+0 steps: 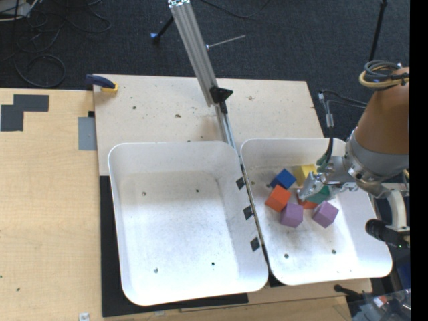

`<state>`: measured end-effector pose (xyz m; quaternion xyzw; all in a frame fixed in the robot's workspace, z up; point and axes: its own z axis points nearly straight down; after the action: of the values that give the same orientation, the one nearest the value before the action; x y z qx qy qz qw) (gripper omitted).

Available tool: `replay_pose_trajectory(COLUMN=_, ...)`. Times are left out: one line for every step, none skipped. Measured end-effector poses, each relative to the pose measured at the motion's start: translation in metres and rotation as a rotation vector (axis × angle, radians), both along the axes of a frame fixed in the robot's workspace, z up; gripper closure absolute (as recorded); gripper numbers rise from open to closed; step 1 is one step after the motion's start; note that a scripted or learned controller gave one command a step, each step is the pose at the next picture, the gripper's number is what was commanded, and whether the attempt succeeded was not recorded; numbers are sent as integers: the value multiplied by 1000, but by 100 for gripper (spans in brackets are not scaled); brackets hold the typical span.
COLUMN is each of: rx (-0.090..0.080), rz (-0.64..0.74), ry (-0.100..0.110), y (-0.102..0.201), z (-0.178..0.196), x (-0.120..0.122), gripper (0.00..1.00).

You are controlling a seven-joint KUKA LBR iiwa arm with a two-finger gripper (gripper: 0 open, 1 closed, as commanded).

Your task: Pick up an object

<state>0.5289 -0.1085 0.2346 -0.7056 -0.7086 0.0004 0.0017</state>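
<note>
1. We see the bench [200, 105] carrying two shallow white bins side by side; a slanted metal bar [200, 52] runs down toward the seam between them.
2. The left bin [134, 172] shows us a bare, speckled floor.
3. The right bin [348, 259] holds a tight cluster of blocks near its middle.
4. The arm [384, 129] reaches in from the right, and its gripper [311, 189] sits down among the blocks — we cannot tell its state.
5. The cluster: an orange block [278, 197] and a blue block [285, 178] on the left, a yellow block [305, 172] behind, two purple blocks [291, 215] in front, and a green block [322, 192] just beside the gripper.
</note>
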Motion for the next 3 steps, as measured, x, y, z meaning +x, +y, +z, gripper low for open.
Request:
replay_pose_trajectory(rx=0, rz=-1, ry=0, y=45, z=-5, x=14, gripper=100)
replay_pose_trajectory(rx=-1, rz=-1, ry=0, y=89, z=-3, x=29, gripper=100)
replay_pose_trajectory(rx=0, rz=0, ry=-1, y=144, z=-6, x=58, gripper=100)
